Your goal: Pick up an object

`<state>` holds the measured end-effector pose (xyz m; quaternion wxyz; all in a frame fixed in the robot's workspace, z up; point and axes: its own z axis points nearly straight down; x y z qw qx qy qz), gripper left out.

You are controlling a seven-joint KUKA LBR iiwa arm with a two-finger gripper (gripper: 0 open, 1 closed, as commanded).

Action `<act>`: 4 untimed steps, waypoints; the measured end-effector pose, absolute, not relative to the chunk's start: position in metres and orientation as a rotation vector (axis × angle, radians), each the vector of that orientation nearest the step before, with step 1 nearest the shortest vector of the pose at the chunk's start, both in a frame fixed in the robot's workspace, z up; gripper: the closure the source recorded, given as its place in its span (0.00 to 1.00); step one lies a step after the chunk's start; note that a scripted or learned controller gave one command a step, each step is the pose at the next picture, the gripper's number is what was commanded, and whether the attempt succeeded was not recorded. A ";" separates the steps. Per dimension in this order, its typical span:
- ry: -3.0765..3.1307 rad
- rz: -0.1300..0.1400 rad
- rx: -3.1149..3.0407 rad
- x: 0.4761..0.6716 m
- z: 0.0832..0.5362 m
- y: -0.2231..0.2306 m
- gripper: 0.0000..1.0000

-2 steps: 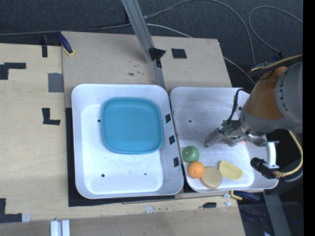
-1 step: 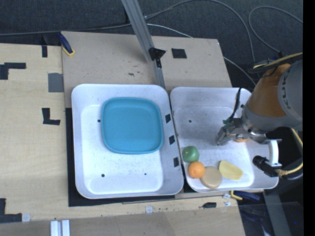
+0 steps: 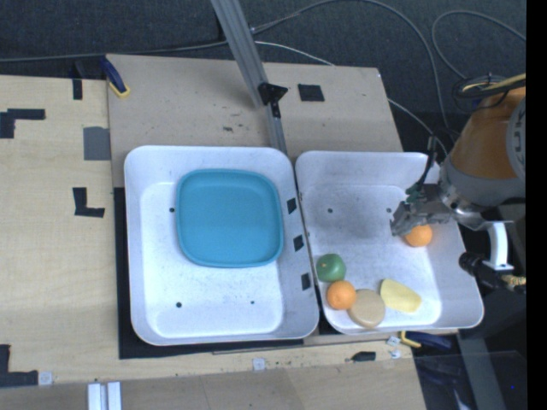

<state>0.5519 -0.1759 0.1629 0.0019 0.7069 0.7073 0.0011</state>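
In the right bin [image 3: 359,190], my gripper [image 3: 415,215] is down near the right wall. A small orange ball [image 3: 420,237] lies directly under its tip and is partly covered by it; I cannot tell whether the ball is gripped or just resting on the bin floor. At the bin's front edge are a green ball [image 3: 331,267], a second orange ball [image 3: 341,295], a beige round piece [image 3: 367,307] and a yellow piece [image 3: 399,295], all well apart from the gripper.
The left bin [image 3: 141,246] holds a blue square plate [image 3: 229,217]. A slanted metal pole [image 3: 248,49] rises behind the bins. Cables trail across the dark floor at the top right. The arm's body [image 3: 487,156] overhangs the right bin's edge.
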 end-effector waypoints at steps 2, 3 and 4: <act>2.226 -0.001 2.218 0.561 0.205 -0.133 1.00; 2.227 0.001 2.218 0.580 0.206 -0.086 1.00; 2.227 0.002 2.216 0.593 0.220 -0.036 1.00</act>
